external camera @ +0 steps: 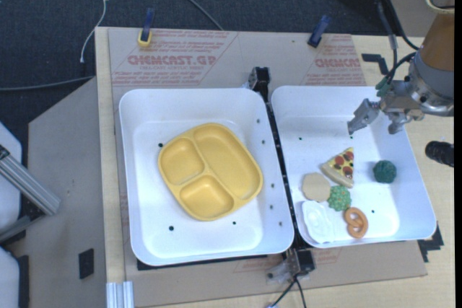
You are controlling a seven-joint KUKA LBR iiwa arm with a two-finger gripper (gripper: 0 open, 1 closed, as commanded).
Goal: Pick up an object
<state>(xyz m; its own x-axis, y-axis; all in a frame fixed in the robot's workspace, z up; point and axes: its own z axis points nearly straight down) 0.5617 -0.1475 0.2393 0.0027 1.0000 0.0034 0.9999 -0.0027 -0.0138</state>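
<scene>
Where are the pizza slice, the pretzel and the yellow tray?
pizza slice (pixel 341 166), camera view, middle of the slice's topping.
pretzel (pixel 355 221), camera view, centre of its loops.
yellow tray (pixel 209 169), camera view, ridge where its three compartments meet.

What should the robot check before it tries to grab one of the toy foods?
1. Toy foods in the right bin: ok. Pizza slice, green ball, broccoli, pretzel, cookie.
2. Gripper over that bin: ok, above its far part.
3. Nothing between the fingers: ok.
4. Easy target: ok; the green ball sits apart from the rest.
5. Crowding: not ok; cookie, broccoli and pizza slice sit close together.
6. Yellow tray out of the way: ok, in the left bin.
</scene>
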